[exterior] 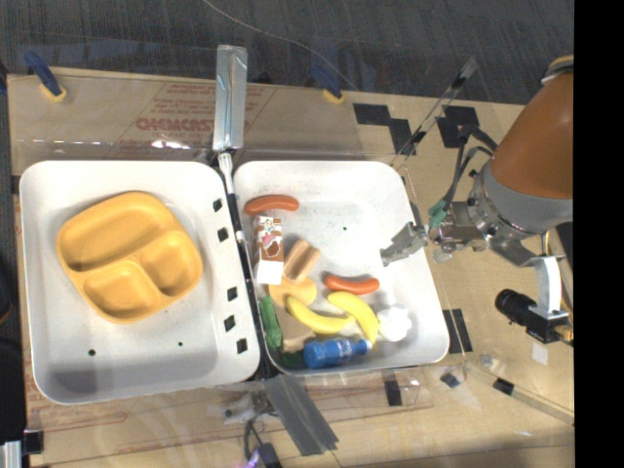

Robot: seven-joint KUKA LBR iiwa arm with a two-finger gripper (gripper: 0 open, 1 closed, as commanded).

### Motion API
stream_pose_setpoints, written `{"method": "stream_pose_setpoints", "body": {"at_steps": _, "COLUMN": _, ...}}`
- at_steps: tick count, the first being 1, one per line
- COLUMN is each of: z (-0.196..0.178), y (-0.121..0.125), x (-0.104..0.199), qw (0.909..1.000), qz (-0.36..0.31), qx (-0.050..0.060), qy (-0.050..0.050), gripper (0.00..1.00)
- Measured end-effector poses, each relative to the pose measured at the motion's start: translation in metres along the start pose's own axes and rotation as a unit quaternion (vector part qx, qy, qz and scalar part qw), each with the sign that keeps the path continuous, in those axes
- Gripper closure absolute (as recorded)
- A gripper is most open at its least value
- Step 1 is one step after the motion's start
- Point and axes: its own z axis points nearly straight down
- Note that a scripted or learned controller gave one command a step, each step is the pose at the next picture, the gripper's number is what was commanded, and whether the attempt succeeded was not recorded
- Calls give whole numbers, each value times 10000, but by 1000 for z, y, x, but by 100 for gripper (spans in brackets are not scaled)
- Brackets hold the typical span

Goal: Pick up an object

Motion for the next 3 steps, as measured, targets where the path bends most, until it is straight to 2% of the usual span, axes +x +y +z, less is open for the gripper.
{"method": "stream_pose_setpoints", "body": {"at_steps": 1, "z": 137, "y": -12, "x": -16, "qw": 9959, "qz": -899, "qx": 24, "qy": 17, "gripper": 0}}
{"method": "stream_pose_setpoints", "body": {"at_steps": 2, "z": 193, "y": 20, "x": -16, "qw": 9959, "qz": 905, "qx": -30, "qy": -1, "gripper": 0}}
{"method": "stream_pose_setpoints", "body": {"at_steps": 3, "z": 170, "y": 68, "x": 46, "qw": 9834, "qz": 1814, "qx": -15, "qy": 4, "gripper": 0}}
